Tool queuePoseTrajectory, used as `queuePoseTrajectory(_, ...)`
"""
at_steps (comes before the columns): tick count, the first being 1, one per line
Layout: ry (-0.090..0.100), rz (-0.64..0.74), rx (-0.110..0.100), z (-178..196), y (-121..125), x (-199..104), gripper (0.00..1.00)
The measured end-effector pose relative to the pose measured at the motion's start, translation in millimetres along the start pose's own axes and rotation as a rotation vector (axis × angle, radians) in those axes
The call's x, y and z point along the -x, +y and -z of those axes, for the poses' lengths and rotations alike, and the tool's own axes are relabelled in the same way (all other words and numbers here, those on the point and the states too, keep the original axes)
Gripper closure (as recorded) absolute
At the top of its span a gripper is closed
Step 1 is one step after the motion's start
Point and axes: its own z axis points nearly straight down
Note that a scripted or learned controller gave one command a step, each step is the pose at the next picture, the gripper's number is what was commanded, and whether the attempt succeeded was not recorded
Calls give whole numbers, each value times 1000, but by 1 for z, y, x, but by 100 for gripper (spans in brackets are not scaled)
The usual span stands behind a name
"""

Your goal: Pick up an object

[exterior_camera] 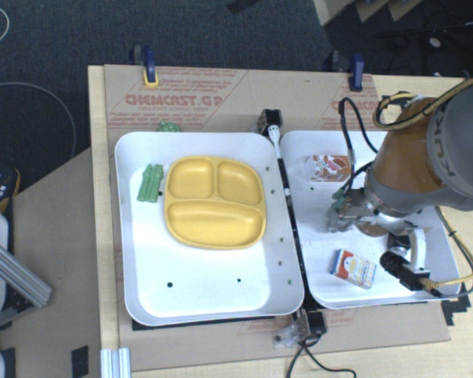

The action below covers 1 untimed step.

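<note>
— Where's the box point(353, 268)?
— Right bin point(394, 294), just below my gripper point(340, 213), apart from it, long axis slanting down-right.
— Grip?
— I can't tell.

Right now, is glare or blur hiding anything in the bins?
Camera view: lighting is even and soft, with no strong glare on the white bins; the yellow tray and green object are sharp; the arm casts a mild shadow and covers the tool, so its state is unclear.
</note>
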Motion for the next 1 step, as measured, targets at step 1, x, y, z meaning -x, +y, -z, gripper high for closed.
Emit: queuePoseTrajectory(1, 4, 9, 7, 95, -2, -62, 100)
